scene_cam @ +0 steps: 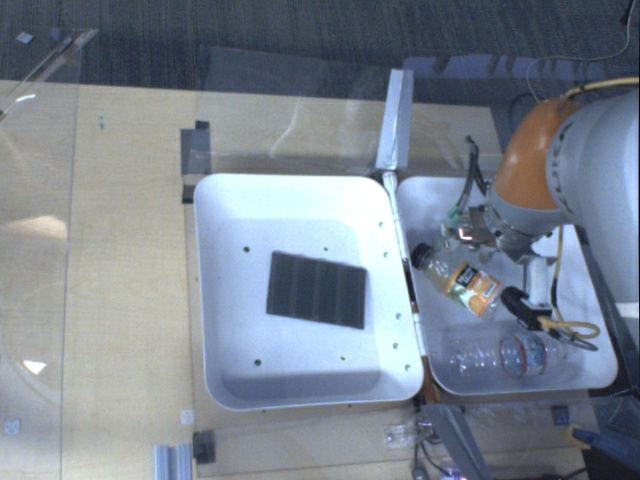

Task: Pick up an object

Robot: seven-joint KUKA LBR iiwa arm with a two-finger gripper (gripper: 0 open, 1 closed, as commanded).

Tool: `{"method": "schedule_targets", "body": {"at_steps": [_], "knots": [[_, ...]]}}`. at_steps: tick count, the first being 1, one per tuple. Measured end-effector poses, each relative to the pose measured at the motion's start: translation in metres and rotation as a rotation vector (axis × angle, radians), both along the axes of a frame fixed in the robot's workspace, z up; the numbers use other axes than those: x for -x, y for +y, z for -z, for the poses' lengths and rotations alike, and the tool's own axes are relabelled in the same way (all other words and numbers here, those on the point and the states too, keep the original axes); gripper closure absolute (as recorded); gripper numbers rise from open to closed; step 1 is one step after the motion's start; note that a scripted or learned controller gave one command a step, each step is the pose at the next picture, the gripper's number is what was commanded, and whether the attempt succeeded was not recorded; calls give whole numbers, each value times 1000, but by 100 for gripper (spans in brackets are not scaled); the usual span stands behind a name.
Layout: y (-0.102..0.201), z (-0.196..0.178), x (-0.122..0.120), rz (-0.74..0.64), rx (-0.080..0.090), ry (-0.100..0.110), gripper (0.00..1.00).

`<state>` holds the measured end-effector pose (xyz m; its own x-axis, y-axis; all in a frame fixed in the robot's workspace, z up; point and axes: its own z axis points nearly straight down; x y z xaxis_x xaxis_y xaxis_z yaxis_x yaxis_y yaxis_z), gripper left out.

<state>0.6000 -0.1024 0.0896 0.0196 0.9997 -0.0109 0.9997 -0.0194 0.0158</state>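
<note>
Both bins are white. The left bin (215, 268), mid-frame, bears a dark grey rectangular mat (316, 289) with faint lengthwise stripes. In the right bin (430, 203) lie a small clear bottle (458, 276) with a black cap and an orange-and-yellow label, and lower down a colourless see-through bottle (495, 356). At the right of the frame, the grey arm (600, 158) has an orange band (528, 163). The bench (110, 268) is pale tan wood.

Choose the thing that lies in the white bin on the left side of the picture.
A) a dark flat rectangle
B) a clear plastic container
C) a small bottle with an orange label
A: the dark flat rectangle lies on the floor of the left-side bin, whereas the small bottle and the clear container both lie in the right-side bin.
</note>
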Motion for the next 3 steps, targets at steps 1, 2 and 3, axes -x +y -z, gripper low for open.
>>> {"method": "schedule_targets", "body": {"at_steps": [1, 2, 3], "knots": [[0, 0, 58, -81, -8, 3, 0], [-10, -1, 76, -115, -9, 0, 0], [27, -96, 84, -150, -9, 9, 0]]}}
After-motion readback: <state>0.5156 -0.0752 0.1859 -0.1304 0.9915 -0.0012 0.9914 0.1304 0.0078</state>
